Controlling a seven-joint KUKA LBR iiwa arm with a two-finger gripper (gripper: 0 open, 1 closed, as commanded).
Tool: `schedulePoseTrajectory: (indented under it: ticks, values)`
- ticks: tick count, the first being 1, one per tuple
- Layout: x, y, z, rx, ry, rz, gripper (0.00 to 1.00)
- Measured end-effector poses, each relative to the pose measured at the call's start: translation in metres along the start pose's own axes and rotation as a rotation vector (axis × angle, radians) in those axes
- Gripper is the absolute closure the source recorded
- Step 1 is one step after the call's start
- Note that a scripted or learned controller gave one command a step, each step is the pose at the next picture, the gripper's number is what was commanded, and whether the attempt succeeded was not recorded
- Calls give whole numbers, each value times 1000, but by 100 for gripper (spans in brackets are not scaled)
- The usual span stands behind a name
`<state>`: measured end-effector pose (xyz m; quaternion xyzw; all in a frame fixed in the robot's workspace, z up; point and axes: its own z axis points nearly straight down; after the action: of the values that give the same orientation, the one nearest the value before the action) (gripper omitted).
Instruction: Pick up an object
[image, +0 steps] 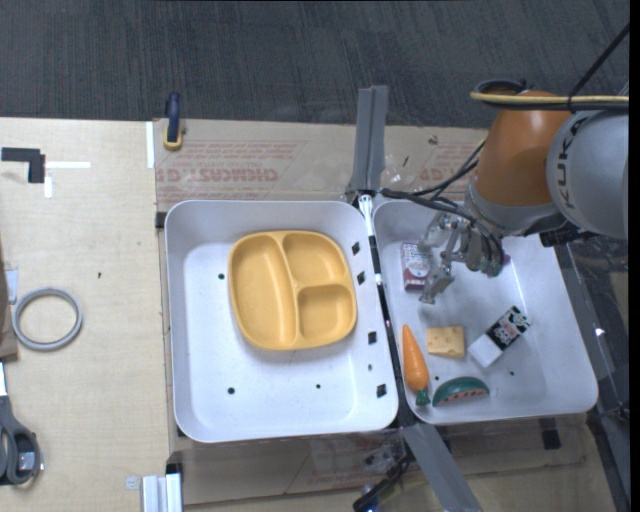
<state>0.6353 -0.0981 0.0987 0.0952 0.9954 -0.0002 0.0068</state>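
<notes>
Right bin (570, 330) contents: a small red-and-white packet (414, 266) near the left wall toward the far edge; a carrot (415, 358) along the left wall; a cheese wedge (446, 342) just beside it; a watermelon slice (460, 391) at the near edge; a black-and-white block (502, 333) mid-bin. The pincer (447, 268) hangs just right of the packet, fingers spread, gripping nothing. Left bin (190, 330) holds a yellow divided plate (293, 290). A grey ring (45, 318) lies at the desk's (80, 230) left edge.

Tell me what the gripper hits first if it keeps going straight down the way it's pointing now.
Probably the small red-and-white packet or the bare floor of the right bin beside it. The gripper hangs next to that packet; one slanted view leaves depth unclear.
</notes>
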Motion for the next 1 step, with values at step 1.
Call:
schedulePoseTrajectory:
  ticks: [1]
  values:
    - [-20,3,-3,2,3,417,0]
